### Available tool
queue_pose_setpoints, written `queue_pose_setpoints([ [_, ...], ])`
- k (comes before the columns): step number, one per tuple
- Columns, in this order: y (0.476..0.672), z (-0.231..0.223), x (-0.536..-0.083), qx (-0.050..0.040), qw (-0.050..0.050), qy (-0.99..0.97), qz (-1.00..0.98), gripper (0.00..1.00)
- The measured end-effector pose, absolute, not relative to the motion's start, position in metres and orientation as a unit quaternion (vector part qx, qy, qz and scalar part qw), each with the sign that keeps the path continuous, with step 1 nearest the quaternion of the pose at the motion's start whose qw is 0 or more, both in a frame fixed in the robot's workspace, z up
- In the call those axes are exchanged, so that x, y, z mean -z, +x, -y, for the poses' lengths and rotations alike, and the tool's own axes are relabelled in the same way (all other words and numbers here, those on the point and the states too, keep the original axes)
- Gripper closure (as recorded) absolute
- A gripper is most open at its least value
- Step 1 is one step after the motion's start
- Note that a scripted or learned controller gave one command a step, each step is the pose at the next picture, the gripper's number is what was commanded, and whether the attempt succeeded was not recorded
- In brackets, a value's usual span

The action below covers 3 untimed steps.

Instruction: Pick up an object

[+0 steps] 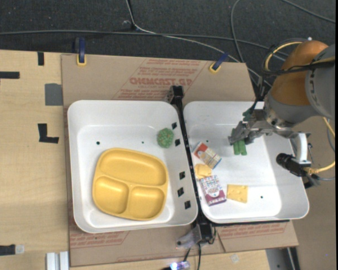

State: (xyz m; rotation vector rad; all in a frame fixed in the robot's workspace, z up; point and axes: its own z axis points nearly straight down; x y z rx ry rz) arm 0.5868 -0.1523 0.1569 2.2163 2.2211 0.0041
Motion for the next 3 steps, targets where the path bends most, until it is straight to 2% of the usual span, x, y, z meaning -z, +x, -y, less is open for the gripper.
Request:
queue_pose_setpoints([
  [1,0.586,0.152,-0.221,-0.0013,0.002,0.707,-0.708,1.00],
  [2,0.589,0.151,-0.263,-0.0009,0.002,0.706,-0.708,1.00],
  [3,0.564,0.099,-0.253,0.0006,-0.002,0.706,-0.709,1.00],
])
